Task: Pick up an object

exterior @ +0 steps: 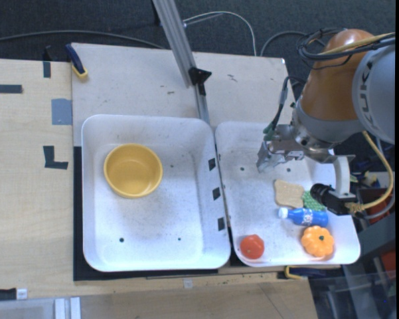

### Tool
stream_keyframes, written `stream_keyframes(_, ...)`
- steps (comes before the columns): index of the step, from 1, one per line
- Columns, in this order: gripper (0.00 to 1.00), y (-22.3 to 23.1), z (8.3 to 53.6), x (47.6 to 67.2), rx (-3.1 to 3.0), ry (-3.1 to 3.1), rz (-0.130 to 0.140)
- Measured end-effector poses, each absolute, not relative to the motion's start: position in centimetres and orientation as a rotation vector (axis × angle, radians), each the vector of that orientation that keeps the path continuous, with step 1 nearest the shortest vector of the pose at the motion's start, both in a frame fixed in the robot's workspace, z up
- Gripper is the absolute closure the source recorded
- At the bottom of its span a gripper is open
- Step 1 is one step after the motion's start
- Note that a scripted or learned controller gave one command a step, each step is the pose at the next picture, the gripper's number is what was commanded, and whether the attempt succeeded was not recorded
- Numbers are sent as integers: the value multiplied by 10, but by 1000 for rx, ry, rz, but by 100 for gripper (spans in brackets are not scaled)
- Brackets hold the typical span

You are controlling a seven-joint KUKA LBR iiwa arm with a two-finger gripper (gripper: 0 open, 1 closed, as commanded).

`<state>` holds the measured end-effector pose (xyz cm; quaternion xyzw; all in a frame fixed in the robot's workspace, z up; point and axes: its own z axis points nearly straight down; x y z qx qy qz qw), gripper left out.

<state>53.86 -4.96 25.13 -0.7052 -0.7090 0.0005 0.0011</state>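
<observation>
- Pale wooden bench on dark floor, two shallow white bins side by side: left white bin, right white bin.
- Two-finger gripper hangs over the upper part of the right bin, fingers slightly spread, nothing between them.
- Grey arm with orange band reaches in from the right behind it.
- Just right and below the gripper: flat tan bread-like slice, near but apart from the fingers.
- Below the slice: small blue-and-white bottle lying on its side, a green item beside it.
- Small orange pumpkin-shaped toy at the bin's lower right corner.
- Red round tomato-like toy at the near rim.
- Yellow plastic bowl upright in the left bin.
</observation>
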Motion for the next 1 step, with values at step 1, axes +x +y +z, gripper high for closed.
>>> stream_keyframes(1, 100, 7, 236, 551, -2212, -2227, 3)
